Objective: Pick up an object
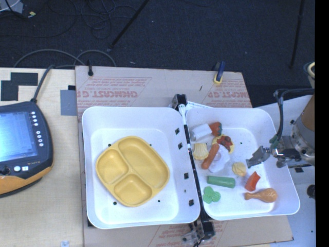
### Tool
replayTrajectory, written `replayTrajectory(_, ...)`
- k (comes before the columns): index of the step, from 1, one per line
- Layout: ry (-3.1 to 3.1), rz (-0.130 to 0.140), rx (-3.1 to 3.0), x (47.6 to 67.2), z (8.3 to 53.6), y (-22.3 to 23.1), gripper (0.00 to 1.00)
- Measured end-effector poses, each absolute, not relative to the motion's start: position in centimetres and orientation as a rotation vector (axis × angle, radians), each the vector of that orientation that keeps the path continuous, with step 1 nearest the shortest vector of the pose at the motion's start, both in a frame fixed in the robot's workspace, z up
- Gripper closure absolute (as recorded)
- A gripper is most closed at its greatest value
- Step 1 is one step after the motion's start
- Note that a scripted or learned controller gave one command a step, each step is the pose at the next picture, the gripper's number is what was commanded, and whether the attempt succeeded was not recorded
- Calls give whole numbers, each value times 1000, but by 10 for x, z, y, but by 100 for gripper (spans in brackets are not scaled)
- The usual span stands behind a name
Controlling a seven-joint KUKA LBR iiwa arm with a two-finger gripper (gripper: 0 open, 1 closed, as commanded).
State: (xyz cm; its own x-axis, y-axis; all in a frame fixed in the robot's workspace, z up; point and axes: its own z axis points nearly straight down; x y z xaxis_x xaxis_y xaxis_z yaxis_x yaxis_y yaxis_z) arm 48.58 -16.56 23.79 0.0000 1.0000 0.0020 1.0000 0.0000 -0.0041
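The right bin (267, 118) holds several toy foods: a green cylinder (221, 180), a green leafy piece (209, 194), an orange drumstick (262, 194), a red wedge (252, 180), a pale yellow lump (238, 168), an orange sausage (209, 157) and a red piece (215, 127). My gripper (263, 156) hangs over the right part of this bin, just above and right of the yellow lump and above the red wedge. Nothing shows held in it.
The left bin (97, 120) carries a yellow divided plate (132, 170). A black clip rail (186, 153) runs between the bins. A tablet-like pendant (20, 138) lies at the far left of the bench. A blue clamp (219, 72) sits at the cardboard's back edge.
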Motion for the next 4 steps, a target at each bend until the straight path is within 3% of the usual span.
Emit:
replayTrajectory(1,-2217,6,-2220,509,83,-214,0)
replayTrajectory(2,-2210,2,-2227,509,100,-216,100)
replayTrajectory(3,-2230,-5,-2220,574,90,-178,100)
replayTrajectory(4,-2220,1,-2217,537,126,-149,100)
